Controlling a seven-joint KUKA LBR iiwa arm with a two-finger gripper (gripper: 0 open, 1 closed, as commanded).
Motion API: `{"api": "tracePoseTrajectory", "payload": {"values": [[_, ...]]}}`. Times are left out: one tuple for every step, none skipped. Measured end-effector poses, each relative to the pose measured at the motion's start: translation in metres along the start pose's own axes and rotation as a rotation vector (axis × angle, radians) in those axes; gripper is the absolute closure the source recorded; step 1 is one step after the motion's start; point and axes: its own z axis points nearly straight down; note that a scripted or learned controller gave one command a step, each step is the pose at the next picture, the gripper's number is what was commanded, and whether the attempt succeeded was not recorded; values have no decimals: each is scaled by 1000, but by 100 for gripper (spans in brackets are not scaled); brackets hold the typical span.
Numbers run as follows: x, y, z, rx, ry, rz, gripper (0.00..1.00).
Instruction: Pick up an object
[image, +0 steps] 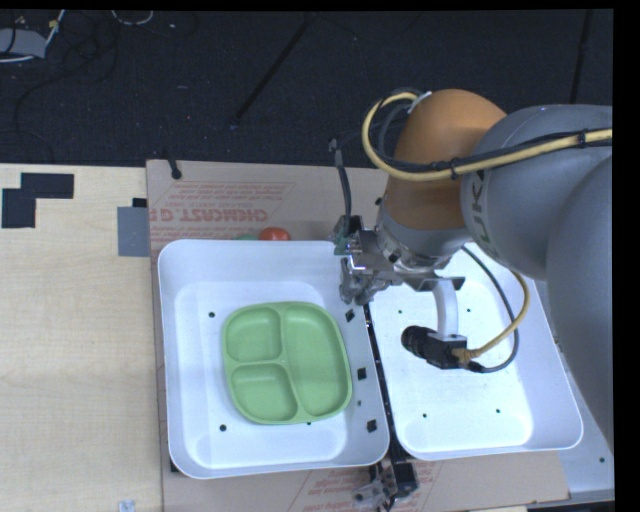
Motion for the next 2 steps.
{"api": "tracePoseTrajectory", "payload": {"values": [[44,-5,5,3,0,0,100],[43,-5,5,2,-2,1,0]]}}
